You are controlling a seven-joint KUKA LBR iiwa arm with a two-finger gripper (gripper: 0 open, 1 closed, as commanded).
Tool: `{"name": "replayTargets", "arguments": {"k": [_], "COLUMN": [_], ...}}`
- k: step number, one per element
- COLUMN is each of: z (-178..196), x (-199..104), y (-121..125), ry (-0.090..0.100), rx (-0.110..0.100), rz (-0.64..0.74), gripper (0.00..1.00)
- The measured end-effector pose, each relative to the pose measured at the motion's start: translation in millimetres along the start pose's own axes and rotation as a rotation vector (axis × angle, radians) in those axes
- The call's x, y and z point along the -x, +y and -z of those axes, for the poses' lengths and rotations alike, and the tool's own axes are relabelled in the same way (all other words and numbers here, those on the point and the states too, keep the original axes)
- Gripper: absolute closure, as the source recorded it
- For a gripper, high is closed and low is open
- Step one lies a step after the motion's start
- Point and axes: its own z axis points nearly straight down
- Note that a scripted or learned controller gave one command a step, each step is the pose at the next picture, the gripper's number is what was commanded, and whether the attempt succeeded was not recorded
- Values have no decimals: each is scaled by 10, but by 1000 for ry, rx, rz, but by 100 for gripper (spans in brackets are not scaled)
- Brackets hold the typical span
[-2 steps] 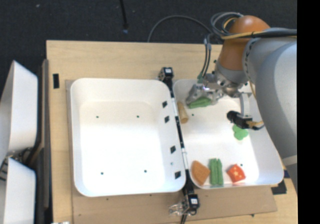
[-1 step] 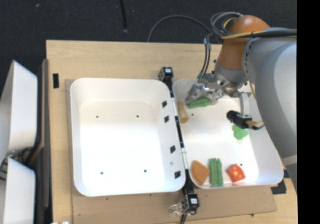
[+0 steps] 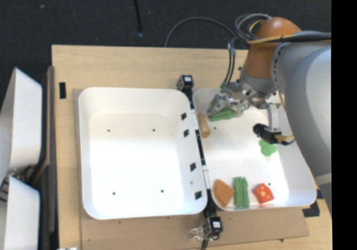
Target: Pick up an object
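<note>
camera view has the gripper (image 3: 226, 106) down in the far left part of the right bin (image 3: 240, 157), w/ the arm coming in from the right, and a small green piece (image 3: 225, 114) lying right at its tip, touching or just under it. can't tell from this slant whether the gripper is apart, together or clamped on the piece; metal and green overlap, so no claim that it's held. the green piece is prob the one to go for. it's a longish flat bit, lying roughly left-right on the bin floor, a little way in from the wall shared w/ the left bin (image 3: 134, 148). judging by looks it's a toy-food sort of thing: light, prob plastic or foam, not fragile, smooth enough to slide or squirt out if pinched off-centre. best hold would be across its narrow width around mid-length, low to the floor, since a grab at either end could tip or spin it. a brown stub (image 3: 204, 129) lies just beside that shared wall, nearer than the green piece and apart from it, so it shouldn't get in the way. other stuff is well apart: a green lump (image 3: 268, 149) toward the right, and along the near edge an orange wedge (image 3: 223, 192), a green stick (image 3: 241, 192) and a red block (image 3: 264, 193), all small and likely just as light.
</note>
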Motion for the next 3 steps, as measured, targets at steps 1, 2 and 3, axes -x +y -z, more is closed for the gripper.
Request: {"name": "replayTargets", "arguments": {"k": [1, 2, 3], "z": [0, -1, 1], "x": [0, -176, -170], "y": [0, 92, 93], "ry": [0, 0, 0], "rx": [0, 0, 1], "rz": [0, 0, -1], "gripper": [0, 0, 0]}}
